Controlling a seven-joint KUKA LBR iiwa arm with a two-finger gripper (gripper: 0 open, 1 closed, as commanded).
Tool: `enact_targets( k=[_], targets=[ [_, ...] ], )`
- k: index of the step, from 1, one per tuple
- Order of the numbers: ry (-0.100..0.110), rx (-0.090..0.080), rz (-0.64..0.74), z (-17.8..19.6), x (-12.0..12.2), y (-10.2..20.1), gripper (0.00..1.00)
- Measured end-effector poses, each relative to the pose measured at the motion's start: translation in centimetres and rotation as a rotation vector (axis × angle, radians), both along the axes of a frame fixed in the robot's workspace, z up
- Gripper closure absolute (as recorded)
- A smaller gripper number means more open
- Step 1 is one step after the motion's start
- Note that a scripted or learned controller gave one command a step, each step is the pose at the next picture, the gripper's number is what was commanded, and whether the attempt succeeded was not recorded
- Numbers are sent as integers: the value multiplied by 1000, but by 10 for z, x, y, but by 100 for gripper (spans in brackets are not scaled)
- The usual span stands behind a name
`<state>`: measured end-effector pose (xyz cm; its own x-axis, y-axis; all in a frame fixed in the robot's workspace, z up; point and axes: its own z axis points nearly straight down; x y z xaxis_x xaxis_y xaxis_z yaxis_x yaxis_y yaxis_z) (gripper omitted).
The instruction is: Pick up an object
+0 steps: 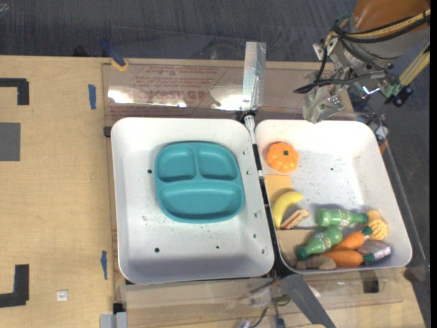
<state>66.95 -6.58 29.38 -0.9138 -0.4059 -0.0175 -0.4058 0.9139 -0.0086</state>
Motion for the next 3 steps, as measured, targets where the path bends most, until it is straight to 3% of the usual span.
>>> enact_targets(
  k=[1, 2, 3],
  targets=[
    [20, 3, 98, -112, -33, -1, 100],
    [7, -1, 257, -84, -11, 7, 100],
    [-5, 0, 256, -71, -9, 9, 100]
  ],
)
